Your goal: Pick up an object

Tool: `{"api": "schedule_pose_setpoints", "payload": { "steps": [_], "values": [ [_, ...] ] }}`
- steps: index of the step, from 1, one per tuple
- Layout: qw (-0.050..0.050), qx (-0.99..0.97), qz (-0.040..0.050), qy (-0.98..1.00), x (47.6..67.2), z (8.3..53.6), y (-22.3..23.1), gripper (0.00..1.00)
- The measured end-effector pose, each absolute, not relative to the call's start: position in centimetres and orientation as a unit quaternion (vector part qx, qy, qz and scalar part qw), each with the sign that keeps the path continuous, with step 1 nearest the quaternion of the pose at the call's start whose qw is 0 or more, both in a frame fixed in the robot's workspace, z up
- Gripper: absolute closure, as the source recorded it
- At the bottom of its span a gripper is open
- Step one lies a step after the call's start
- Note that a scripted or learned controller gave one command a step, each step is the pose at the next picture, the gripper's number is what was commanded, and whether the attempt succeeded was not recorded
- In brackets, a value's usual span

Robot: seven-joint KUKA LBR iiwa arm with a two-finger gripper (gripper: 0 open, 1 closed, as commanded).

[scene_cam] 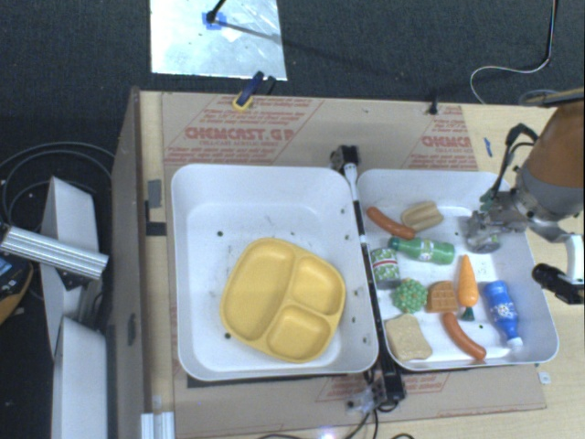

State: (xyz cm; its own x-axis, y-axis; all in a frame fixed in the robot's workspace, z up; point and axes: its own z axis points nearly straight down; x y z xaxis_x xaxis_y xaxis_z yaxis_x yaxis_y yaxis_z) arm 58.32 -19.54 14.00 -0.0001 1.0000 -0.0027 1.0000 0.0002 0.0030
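Right bin holds the pickable items, all lying flat: hot dog at upper left, bread roll just beside it, green bottle below them, small can, green broccoli-like lump, waffle, carrot, blue bottle, second hot dog, bread slice at lower left.

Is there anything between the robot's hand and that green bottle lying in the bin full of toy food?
Nothing visible blocks it. The hand sits at the right bin's upper right part, and the green plastic bottle lies to its left across bare white bin floor. The orange toy carrot lies below that line, not in it.
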Motion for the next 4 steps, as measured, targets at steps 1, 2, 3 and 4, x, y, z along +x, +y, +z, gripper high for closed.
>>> {"api": "schedule_pose_setpoints", "payload": {
  "steps": [1, 2, 3, 4],
  "values": [
    [0.0, 0.707, -0.0004, 0.707, 52.3, 9.6, -20.7, 0.0],
    [0.003, 0.706, 0.0014, 0.708, 58.3, 21.1, -20.6, 0.0],
    [0.001, 0.707, 0.0004, 0.707, 53.8, 8.4, -20.2, 0.0],
    [0.001, 0.706, 0.0005, 0.708, 48.7, 11.4, -15.5, 0.0]
  ]
}}
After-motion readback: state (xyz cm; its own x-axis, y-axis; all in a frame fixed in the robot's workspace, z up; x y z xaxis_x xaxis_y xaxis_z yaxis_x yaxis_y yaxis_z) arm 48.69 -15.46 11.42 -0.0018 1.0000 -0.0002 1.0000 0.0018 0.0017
